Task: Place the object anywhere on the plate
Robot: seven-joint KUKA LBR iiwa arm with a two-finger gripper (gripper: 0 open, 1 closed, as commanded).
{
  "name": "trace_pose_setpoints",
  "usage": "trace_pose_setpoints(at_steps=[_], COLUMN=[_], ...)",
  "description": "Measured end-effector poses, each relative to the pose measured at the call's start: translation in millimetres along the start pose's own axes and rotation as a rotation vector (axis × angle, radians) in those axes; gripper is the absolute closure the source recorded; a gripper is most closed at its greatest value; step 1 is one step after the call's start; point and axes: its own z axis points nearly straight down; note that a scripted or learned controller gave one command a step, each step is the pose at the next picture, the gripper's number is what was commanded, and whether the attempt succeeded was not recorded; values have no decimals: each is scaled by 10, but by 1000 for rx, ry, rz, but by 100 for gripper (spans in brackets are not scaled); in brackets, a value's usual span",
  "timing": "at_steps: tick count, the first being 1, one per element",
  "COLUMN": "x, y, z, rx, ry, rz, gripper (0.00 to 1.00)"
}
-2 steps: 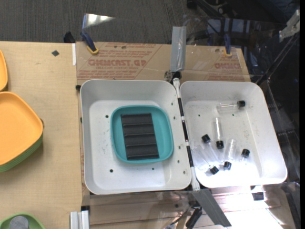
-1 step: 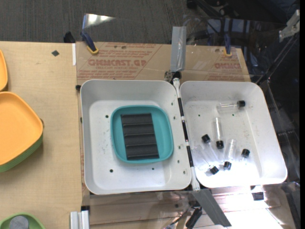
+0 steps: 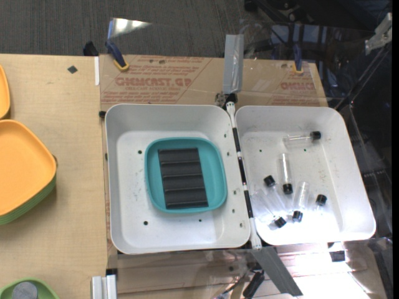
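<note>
A teal plate [image 3: 215,173] with a dark ribbed insert lies in the middle of the left white bin [image 3: 124,192]. Several clear plastic vials with black caps lie scattered in the right white bin [image 3: 349,167]. One vial [image 3: 300,139] lies near that bin's far side, another vial [image 3: 285,173] lies at its middle, and more vials [image 3: 302,195] sit toward the front.
Orange plates [image 3: 22,167] are stacked at the left edge of the wooden bench. A cardboard sheet [image 3: 162,83] lies behind the bins. A metal clamp [image 3: 232,67] stands upright where the two bins meet at the back.
</note>
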Motion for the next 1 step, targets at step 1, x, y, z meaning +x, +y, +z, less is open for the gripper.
trace_pose_setpoints(at_steps=[1], x=[0], y=[0], z=[0], rx=[0], ry=[0], rz=[0], gripper=[0])
